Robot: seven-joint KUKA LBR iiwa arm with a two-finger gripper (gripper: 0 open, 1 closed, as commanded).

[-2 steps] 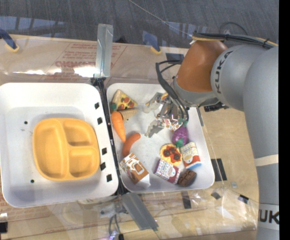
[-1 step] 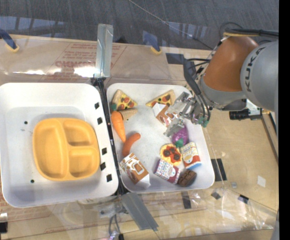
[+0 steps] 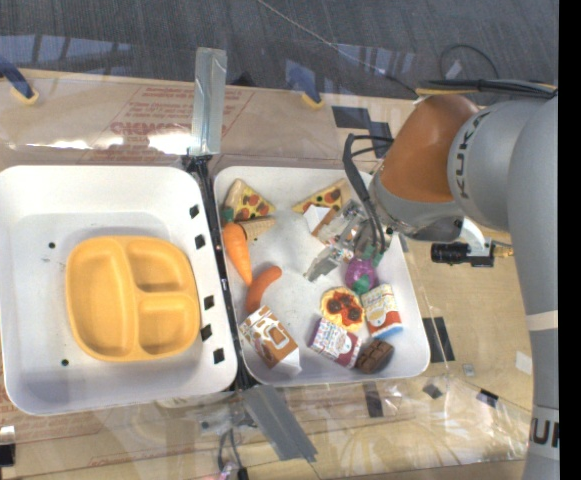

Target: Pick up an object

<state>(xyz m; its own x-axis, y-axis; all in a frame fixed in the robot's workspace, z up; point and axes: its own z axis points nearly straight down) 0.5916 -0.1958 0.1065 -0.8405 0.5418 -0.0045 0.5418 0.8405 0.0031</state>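
My gripper [image 3: 338, 248] hangs low over the middle of the right bin [image 3: 292, 236], reaching in from the right under the orange wrist band. A purple toy vegetable [image 3: 360, 272] lies just below and to the right of it, very close. A pizza slice [image 3: 320, 200] sits right above the gripper. Further left lie a second pizza slice [image 3: 245, 204], a carrot [image 3: 236, 252] and a red-orange sausage [image 3: 262, 286]. No object shows lifted off the bin floor.
Along the right bin's front edge lie a small carton [image 3: 268, 338], a printed packet [image 3: 334, 340], a round tart [image 3: 342, 306], a small can [image 3: 381, 308] and a brown piece [image 3: 374, 356]. The left bin [image 3: 20, 218] holds a yellow divided tray [image 3: 130, 296].
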